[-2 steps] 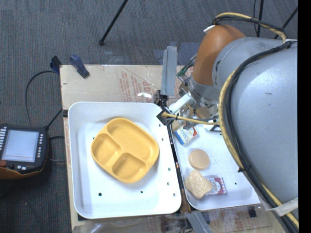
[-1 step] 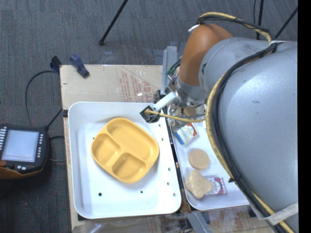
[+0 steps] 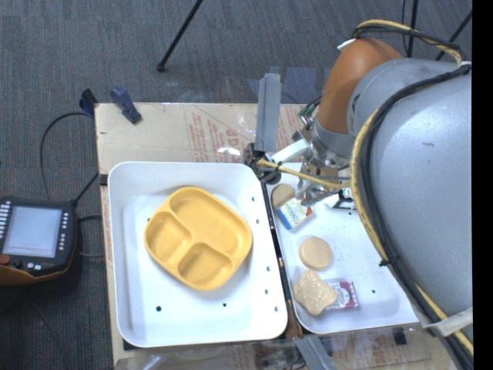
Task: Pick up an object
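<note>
My pincer (image 3: 306, 195) hangs low over the far end of the right bin (image 3: 370, 314), close to the wall (image 3: 271, 206) between the two bins. I cannot tell if it is open or closed. Just below it lies a small blue and white packet (image 3: 293, 216), its long side slanting up toward the right. A brown piece (image 3: 282, 194) sits touching the packet's far end, by the wall. Nearer the front are a round tan cookie (image 3: 315, 253), a bumpy cracker (image 3: 313, 293) and a red packet (image 3: 344, 294) beside it. The left bin (image 3: 131, 314) holds a yellow tray (image 3: 198, 237), turned at a slant, with white floor showing all around it.
</note>
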Robot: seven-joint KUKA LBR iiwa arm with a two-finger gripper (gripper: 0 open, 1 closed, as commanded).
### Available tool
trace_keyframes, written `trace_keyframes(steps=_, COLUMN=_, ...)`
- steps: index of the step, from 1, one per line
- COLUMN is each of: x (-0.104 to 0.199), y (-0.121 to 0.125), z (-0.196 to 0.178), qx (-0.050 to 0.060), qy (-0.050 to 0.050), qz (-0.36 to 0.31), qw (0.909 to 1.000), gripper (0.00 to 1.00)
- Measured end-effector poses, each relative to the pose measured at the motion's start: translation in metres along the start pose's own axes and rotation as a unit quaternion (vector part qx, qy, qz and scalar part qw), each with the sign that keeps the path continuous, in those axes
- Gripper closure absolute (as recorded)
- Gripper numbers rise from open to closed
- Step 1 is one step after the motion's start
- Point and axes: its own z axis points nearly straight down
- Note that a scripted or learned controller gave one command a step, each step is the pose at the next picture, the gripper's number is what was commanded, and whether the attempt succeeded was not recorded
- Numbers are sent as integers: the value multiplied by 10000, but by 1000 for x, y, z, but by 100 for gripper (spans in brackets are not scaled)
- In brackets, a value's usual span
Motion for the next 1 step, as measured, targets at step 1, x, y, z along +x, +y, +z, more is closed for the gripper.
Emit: trace_keyframes(steps=1, x=12, y=-30, z=0, qx=9, qy=8, qz=328, qw=9995, gripper=100)
